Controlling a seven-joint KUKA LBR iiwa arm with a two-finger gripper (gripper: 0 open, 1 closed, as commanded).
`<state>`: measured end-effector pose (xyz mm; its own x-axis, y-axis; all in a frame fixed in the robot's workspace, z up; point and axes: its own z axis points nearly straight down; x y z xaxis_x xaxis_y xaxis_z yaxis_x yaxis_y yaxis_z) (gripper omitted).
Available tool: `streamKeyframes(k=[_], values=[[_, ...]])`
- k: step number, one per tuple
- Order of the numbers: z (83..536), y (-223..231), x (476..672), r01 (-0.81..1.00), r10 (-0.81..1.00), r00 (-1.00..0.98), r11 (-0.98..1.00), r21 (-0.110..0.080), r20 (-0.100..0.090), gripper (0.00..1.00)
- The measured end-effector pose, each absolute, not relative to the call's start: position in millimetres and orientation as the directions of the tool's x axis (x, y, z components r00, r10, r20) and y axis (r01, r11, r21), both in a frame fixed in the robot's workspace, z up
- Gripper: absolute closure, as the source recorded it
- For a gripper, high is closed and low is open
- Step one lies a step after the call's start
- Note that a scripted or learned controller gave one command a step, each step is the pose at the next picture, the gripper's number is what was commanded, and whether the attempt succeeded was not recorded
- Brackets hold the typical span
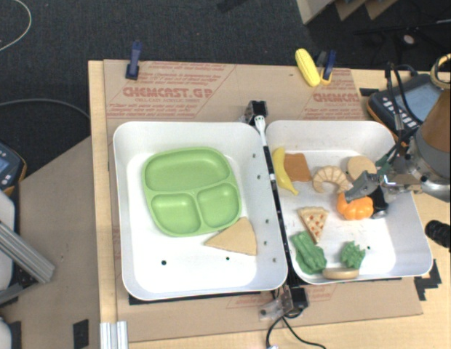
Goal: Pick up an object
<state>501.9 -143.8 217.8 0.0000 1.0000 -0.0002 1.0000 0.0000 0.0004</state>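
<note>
With the gripper poised directly over the orange fruit in the right bin, fingers spread, lower straight down and close squarely, avoiding the croissant just beside it.

Single fixed camera above bench, slanted down (both bins framed).

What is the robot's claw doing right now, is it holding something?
Gripper: down at the orange toy in the right bin; open or closed cannot be told.
</note>
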Motion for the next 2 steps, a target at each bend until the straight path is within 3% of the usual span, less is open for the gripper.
streamKeyframes(k=[1, 2], values=[[98.5, -123.4, 521.0, 1.000, 1.000, 0.000, 0.000, 0.009, -0.003, 0.00], [190.6, -43.5, 533.3, 1.000, 1.000, -0.010, 0.010, 0.011, 0.002, 0.00]])
